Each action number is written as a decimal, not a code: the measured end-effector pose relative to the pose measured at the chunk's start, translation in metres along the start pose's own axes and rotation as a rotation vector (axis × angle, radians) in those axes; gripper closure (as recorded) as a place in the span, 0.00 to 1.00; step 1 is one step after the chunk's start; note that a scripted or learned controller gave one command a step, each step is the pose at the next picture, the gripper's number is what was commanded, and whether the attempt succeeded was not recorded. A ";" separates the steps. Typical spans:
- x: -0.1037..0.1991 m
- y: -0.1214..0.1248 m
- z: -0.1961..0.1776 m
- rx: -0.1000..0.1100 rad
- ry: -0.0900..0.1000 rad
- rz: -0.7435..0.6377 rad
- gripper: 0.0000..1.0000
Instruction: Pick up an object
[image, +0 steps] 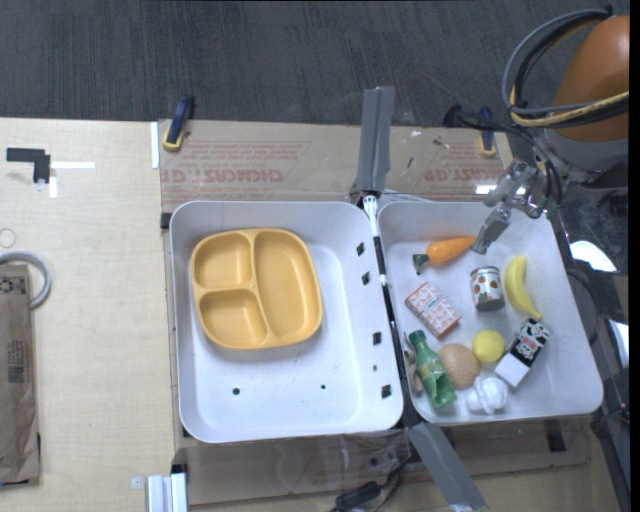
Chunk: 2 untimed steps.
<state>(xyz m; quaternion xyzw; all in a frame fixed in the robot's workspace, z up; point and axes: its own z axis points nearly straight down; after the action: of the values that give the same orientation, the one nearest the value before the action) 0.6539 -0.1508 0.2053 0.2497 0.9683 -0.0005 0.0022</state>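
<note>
The right bin (570, 400) holds several small items: an orange carrot (447, 250), a small can (486, 287), a banana (517, 285), a pink snack box (432, 308), a green bottle (430, 370), a yellow lemon (488, 346), a brown round item (459, 363), a white lump (488, 395) and a black-and-white carton (525, 352). My gripper (486, 238) hangs over the bin's back part, just right of the carrot and above the can. Nothing shows in its grasp.
The left bin (200, 400) holds a yellow divided plate (257, 288). A grey divider bar (376, 140) rises between the bins at the back. Cardboard (270, 165) lies behind the bins. The arm's orange band (600, 75) and cables fill the top right.
</note>
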 end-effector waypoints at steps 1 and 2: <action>0.010 -0.012 0.101 -0.001 -0.002 -0.108 0.00; 0.026 -0.006 0.114 -0.001 0.003 -0.079 0.00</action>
<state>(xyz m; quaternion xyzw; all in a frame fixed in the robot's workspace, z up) 0.6294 -0.1436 0.0911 0.2114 0.9774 0.0004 0.0006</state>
